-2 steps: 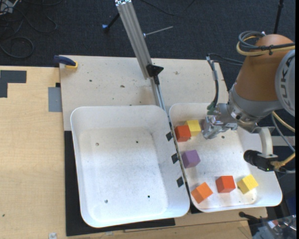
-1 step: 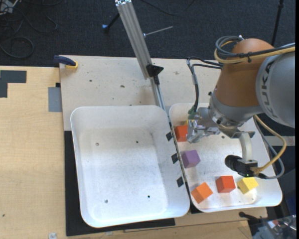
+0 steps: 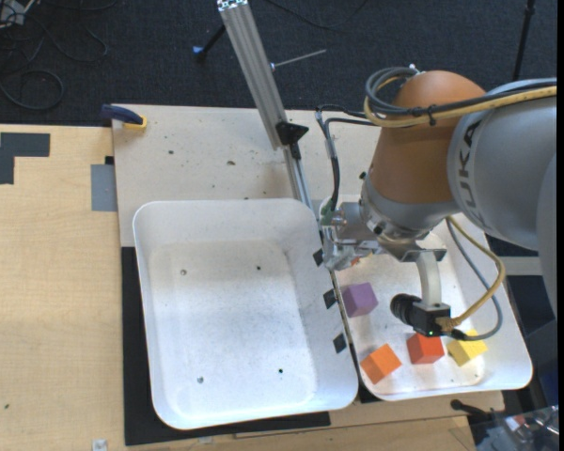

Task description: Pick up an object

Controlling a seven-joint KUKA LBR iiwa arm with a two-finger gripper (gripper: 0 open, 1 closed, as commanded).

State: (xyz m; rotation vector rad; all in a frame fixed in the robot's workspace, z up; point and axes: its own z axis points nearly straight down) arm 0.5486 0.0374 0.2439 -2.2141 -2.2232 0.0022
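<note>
- The arm [image 3: 479,167] comes in from 3 o'clock and its bulk hangs over the upper half of the right bin [image 3: 496,369]. A steep descent from here could bring the wrist body against the bin's wall before anything is reached.
- The left bin [image 3: 226,318] lies at 9 o'clock of the gripper and I see only dark specks in it. A drift that way would likely close on nothing.
- The gripper [image 3: 343,249] sits at about 10 o'clock of the right bin, over or very near the shared rim between the two bins. Whether it is spread or pressed together I cannot tell, and I see nothing held in it. Going straight down risks striking the rim.
- The purple cube [image 3: 359,300], the nearest candidate, lies just beside the gripper at its 5 o'clock, close to the bin's left wall. The wall could block one side of a grasp, or the cube could be nudged aside.
- The orange cube [image 3: 383,363] sits at 6 o'clock of the bin, apart from the others.
- The red cube [image 3: 425,349] and yellow cube [image 3: 468,351], toward 5 o'clock, lie near each other. A grasp there could catch both or push one away.
</note>
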